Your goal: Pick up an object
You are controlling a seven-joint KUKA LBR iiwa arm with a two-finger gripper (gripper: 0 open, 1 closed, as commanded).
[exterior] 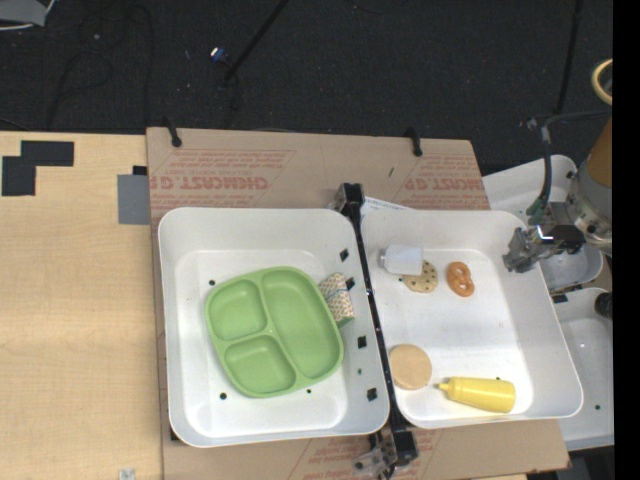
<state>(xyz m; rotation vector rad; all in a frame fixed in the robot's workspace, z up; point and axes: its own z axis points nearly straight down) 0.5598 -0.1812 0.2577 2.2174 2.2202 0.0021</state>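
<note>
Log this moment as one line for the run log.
hand: over right bin's right rim | holding: nothing seen | nearest: pretzel | left bin: green tray | step: pick not started

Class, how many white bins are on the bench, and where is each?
2. The left bin holds a green tray; the right bin sits beside it, touching.

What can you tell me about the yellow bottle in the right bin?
The yellow bottle looks like a plastic mustard squeeze bottle. It lies on its side near the front edge of the right bin, its nozzle pointing toward the tan round disc, close to it. Nothing holds it.
</note>
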